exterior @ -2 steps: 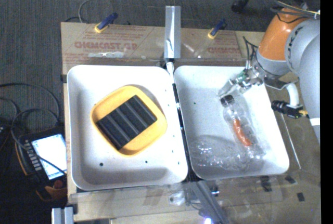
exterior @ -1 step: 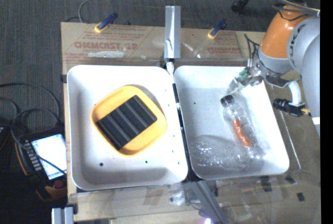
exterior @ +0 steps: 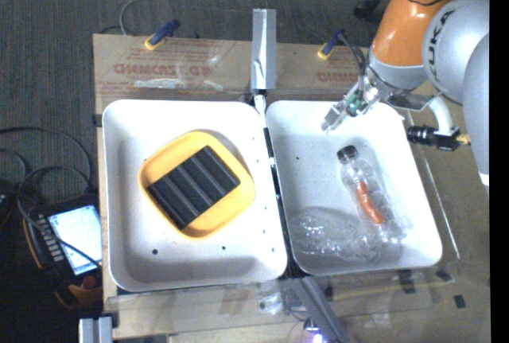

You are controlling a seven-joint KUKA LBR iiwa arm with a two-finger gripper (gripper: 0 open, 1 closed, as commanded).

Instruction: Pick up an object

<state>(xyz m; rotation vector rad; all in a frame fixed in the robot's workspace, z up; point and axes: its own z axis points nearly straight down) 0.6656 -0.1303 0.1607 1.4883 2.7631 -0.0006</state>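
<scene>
A clear plastic bottle [exterior: 367,192] with a black cap and an orange label lies in the right bin [exterior: 310,142], cap toward the back. A crumpled piece of clear plastic [exterior: 330,236] lies at that bin's front. A yellow tray with a black ribbed insert [exterior: 196,182] sits tilted in the left bin [exterior: 127,126]. My gripper [exterior: 347,107] hangs over the back edge of the right bin, behind and above the bottle's cap, with nothing visible between its fingers.
A metal post [exterior: 263,47] stands upright behind the seam between the bins. Two blue-and-yellow clamps [exterior: 161,34] hold the cardboard backing at the rear. A tablet-like device [exterior: 67,236] lies on the floor at the left.
</scene>
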